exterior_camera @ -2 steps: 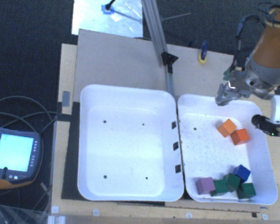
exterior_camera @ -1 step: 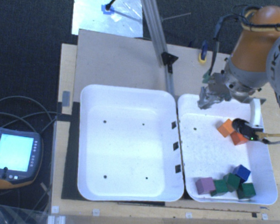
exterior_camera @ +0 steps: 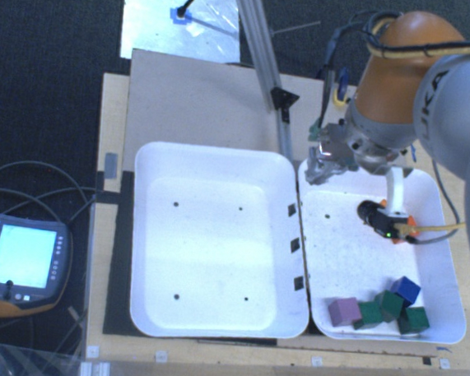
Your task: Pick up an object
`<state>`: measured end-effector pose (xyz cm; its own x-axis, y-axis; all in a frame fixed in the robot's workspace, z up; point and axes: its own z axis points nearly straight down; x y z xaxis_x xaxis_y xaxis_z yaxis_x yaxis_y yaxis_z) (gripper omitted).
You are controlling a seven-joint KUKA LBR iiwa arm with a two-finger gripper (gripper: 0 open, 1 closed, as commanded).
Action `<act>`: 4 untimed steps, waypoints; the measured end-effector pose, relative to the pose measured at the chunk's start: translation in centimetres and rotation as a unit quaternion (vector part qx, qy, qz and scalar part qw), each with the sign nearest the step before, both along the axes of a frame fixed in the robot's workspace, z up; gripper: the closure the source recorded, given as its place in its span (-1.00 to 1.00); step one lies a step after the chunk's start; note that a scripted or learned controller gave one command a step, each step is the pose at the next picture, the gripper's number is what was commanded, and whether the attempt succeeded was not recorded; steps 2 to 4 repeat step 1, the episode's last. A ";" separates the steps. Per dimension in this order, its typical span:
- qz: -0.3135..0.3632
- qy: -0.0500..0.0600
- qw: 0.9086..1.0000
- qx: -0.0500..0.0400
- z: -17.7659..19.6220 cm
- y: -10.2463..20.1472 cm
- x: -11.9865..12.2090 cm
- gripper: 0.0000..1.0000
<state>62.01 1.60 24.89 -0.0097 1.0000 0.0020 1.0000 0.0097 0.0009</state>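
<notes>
The pincer (exterior_camera: 318,168) hangs over the far corner of the right bin (exterior_camera: 452,270), right beside the rim it shares with the left bin (exterior_camera: 222,154), and from this angle there's no telling whether it is spread or pressed together. The pickings are all well apart from it, down toward the camera and off to the view's right, bunched in the right bin's near corner. A blue block (exterior_camera: 406,288) sits closest to the pincer's side of the bunch, touching a green block (exterior_camera: 389,305) just beyond it. A second green block (exterior_camera: 413,321) is tucked further right against the near wall, and a third green block (exterior_camera: 369,314) sits pressed up to a mauve block (exterior_camera: 342,311), the piece most directly camera-ward of the pincer. Bare white bin floor runs between pincer and cluster. The blocks crowd each other and the wall. To the pincer's left lies the left bin, and far beyond it a teach pendant (exterior_camera: 17,265) rests on the dark floor.
</notes>
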 end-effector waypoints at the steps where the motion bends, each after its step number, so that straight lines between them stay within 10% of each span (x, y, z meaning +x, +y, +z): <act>1: 0.001 0.000 1.000 0.001 0.2 5.6 -1.9 1.00; 4: 0.001 0.000 1.000 0.001 0.2 5.6 -1.9 1.00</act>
